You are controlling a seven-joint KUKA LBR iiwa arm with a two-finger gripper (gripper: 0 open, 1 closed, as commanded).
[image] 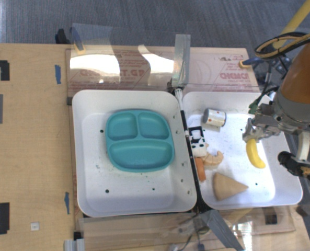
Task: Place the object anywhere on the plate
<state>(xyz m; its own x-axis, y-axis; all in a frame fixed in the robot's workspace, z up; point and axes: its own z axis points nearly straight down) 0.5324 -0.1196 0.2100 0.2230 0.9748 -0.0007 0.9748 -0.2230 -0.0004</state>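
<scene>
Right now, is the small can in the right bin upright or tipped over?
Tipped over. The can lies on its side on the right bin's floor, its round end facing left, apart from the banana.

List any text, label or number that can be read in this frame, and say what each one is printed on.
Red print on the cardboard sheet behind the bins, right part: blurred, not legible.
Red print on the same cardboard, left part, behind the clear panel: washed out by glare, not legible.
Label on the small can in the right bin: too small to read.
Black-and-white pattern on the small object by the divider: no readable characters.
Teal plate: no text.
</scene>
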